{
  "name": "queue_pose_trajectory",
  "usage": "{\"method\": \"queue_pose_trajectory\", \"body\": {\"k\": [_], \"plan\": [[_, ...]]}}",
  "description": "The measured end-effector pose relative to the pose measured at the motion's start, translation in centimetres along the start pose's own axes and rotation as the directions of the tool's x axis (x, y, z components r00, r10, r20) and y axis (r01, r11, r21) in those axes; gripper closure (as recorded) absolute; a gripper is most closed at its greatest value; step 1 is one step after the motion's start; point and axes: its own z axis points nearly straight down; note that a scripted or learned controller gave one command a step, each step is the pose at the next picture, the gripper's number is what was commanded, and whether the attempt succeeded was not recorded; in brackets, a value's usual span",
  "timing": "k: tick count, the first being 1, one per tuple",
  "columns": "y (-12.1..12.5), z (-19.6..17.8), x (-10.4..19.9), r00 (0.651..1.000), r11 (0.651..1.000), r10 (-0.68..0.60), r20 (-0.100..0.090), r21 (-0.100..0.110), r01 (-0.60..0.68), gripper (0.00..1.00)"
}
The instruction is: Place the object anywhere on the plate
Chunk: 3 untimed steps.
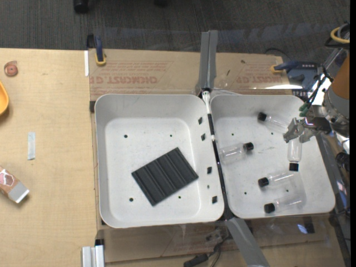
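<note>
The gripper [297,133] hangs over the right side of the right bin [233,107], and a clear vial [294,156] with a black cap hangs upright between its fingers, cap at the bottom, so the jaws are closed on that vial. Four more vials lie loose on the bin floor: one far vial [271,119] to the left of the gripper, one mid vial [236,149] near the divider, and two near vials [276,179] [283,204] below the held one, well apart from it. The arm [339,88] enters from the right edge. In the left bin [105,149] the plate [165,176], a dark ribbed rectangle, lies tilted on the floor toward the near right, well apart from the gripper, with the divider [210,132] between them.
</note>
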Motion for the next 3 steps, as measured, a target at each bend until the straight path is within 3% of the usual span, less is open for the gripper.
{"method": "queue_pose_trajectory", "body": {"k": [1, 2, 3], "plan": [[2.2, -3.9, 8.6, 0.981, 0.981, -0.192, 0.001, -0.004, 0.192, 1.00], [2.4, -3.9, 16.5, 0.979, 0.979, -0.205, 0.000, 0.001, 0.205, 1.00], [-1.4, -5.4, 26.4, 0.986, 0.986, -0.169, 0.001, 0.002, 0.169, 1.00]]}}
